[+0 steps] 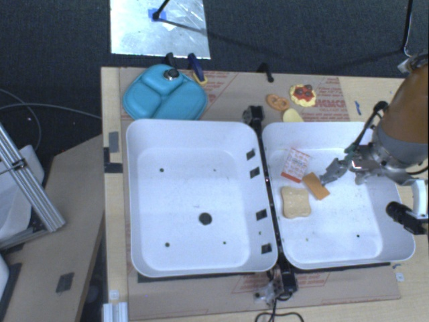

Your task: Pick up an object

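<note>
Red print on the cardboard sheet [335, 99] is too blurred to read.

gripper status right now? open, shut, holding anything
Gripper: cannot be told. It sits low in the right bin, right beside the orange block; nothing is visibly held.

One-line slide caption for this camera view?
Tool reaches into the right bin beside an orange block, a toast slice and a packet.

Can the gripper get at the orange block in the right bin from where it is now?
Probably yes: the gripper sits right beside the orange block, on its right, with nothing between them; the toast piece lies on the other side.
</note>
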Controlling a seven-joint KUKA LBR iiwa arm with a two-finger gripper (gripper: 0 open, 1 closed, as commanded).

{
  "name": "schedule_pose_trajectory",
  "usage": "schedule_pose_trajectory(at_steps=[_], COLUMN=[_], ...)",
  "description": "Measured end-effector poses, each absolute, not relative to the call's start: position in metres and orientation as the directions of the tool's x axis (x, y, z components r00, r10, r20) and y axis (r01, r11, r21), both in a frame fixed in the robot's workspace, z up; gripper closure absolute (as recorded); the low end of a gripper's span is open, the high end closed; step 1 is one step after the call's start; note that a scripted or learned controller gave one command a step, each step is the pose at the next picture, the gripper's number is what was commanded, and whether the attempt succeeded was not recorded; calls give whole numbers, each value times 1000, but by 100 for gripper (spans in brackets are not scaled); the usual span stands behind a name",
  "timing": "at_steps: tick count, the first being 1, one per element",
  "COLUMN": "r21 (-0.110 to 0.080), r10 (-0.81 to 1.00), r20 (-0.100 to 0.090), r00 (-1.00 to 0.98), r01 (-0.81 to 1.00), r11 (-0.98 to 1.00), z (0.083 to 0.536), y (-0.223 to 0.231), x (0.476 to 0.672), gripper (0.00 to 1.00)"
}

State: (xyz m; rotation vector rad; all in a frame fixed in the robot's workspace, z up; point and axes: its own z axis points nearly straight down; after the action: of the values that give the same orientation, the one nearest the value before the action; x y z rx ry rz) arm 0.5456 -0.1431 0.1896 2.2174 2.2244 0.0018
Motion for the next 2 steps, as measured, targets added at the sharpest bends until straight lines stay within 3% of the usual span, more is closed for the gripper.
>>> schedule_pose_trajectory(at_steps=[1, 2], r21=[10, 10], r10=[1000, 1000], r20=[1, 1], r00=[1, -13], r01=[1000, 1000], r11=[-1, 13], z=[85, 87], y=[-180, -85], x=[556, 604], gripper=[0, 0])
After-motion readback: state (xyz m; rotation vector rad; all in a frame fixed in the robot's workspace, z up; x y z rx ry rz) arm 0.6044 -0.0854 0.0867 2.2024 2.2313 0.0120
